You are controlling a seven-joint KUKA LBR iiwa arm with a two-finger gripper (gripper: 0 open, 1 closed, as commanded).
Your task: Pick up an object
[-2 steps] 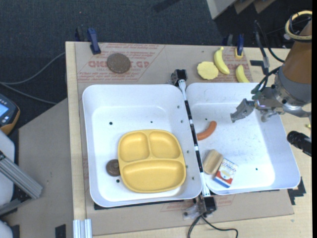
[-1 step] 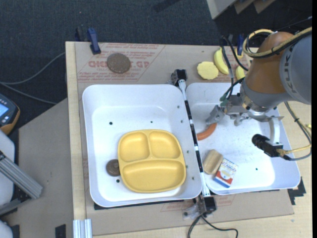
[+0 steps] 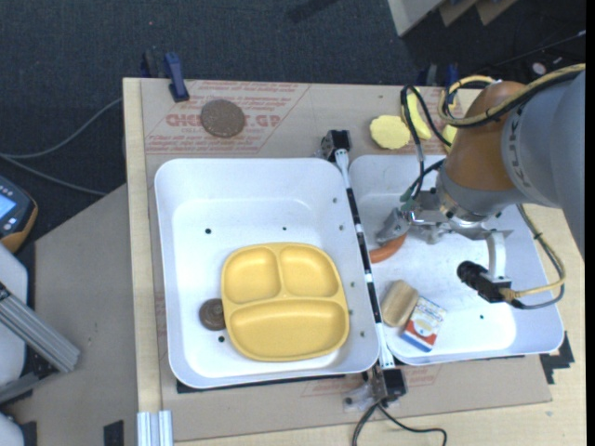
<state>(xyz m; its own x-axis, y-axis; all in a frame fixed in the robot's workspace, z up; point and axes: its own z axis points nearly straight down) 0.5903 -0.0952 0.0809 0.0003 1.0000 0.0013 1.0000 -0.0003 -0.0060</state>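
Grey arm, orange band, cabled wrist

The arm [image 3: 548, 128] is a thick, rounded grey cylinder ending in a glossy orange band [image 3: 479, 151]. Below the band sits a grey metal wrist block, from which the gripper [image 3: 402, 221] continues in pale metal parts. Yellow and black cables [image 3: 437, 110] loop around the top of the band, and a black connector [image 3: 479, 279] with a thin yellow-tipped cable hangs from the wrist.
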